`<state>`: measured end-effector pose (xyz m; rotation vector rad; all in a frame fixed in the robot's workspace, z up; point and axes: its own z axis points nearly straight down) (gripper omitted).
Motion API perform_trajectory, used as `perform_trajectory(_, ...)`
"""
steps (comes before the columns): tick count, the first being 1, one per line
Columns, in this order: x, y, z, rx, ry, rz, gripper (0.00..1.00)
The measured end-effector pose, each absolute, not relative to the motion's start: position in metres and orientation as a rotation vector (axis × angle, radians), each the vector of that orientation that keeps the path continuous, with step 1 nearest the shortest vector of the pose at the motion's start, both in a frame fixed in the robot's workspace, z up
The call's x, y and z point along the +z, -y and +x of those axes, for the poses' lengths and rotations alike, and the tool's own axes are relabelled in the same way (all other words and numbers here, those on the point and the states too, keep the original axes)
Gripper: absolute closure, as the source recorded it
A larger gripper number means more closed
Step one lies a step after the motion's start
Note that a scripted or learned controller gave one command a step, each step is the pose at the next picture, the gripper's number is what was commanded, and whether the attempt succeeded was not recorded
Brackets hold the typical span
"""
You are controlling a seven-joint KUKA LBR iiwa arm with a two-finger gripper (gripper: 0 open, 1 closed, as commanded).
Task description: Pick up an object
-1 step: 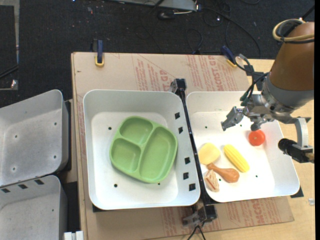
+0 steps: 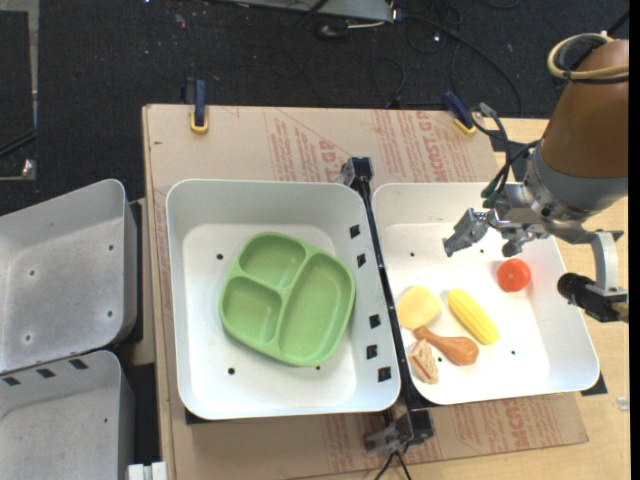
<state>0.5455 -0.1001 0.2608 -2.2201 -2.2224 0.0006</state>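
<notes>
1. Two white bins sit side by side on the desk (image 2: pixel 260 148); the left bin (image 2: pixel 190 268) holds a green divided plate (image 2: pixel 288 298).
2. Over the right bin (image 2: pixel 560 358), the gripper (image 2: pixel 488 230) hangs spread open, holding nothing.
3. Just right of it lies a red tomato (image 2: pixel 514 275); nearer sit a corn cob (image 2: pixel 472 316) and a drumstick (image 2: pixel 448 346).

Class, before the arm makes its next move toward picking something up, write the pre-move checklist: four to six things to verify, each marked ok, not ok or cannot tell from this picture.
1. Pickable things lie in the right bin: ok. A tomato, a corn cob, a yellow piece and a drumstick are there.
2. Gripper is over that bin: ok, above its upper part, left of the tomato.
3. Gripper carries nothing yet: ok, nothing shows between its fingers.
4. Tomato stands apart from the other things: ok.
5. Corn cob, yellow piece and drumstick are spaced for a clean grasp: not ok, they crowd together.
6. Height of the gripper above the bin floor: cannot tell.
</notes>
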Motion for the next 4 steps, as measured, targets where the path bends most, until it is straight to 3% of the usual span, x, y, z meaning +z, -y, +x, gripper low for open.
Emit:
perform_trajectory(1, 0.200, 0.099, 0.553, 0.006, 2.217, -2.219, 0.00)
perform_trajectory(3, 0.089, 0.107, 0.547, 0.004, 2.216, -2.220, 0.00)
perform_trajectory(4, 0.102, 0.107, 0.548, 0.000, 2.217, -2.225, 1.00)
